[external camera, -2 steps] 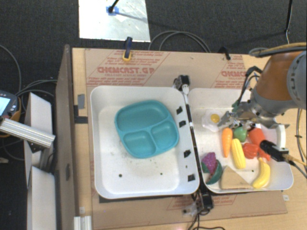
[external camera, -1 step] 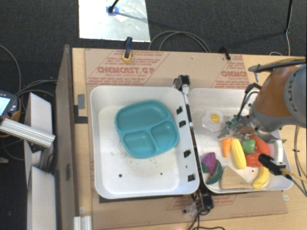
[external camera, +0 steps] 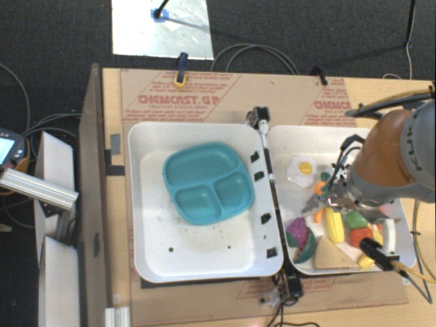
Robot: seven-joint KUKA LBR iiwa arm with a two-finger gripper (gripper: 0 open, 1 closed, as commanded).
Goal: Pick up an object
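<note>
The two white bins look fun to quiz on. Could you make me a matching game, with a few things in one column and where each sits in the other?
Things:
1. blue divided plate
2. fried egg toy
3. purple toy
4. gripper

Places:
A. right bin, near its far end
B. above the right bin's middle, beside the yellow toy
C. left bin, in its middle
D. right bin, near corner by the divider

Pairs: 1-C, 2-A, 3-D, 4-B
</note>
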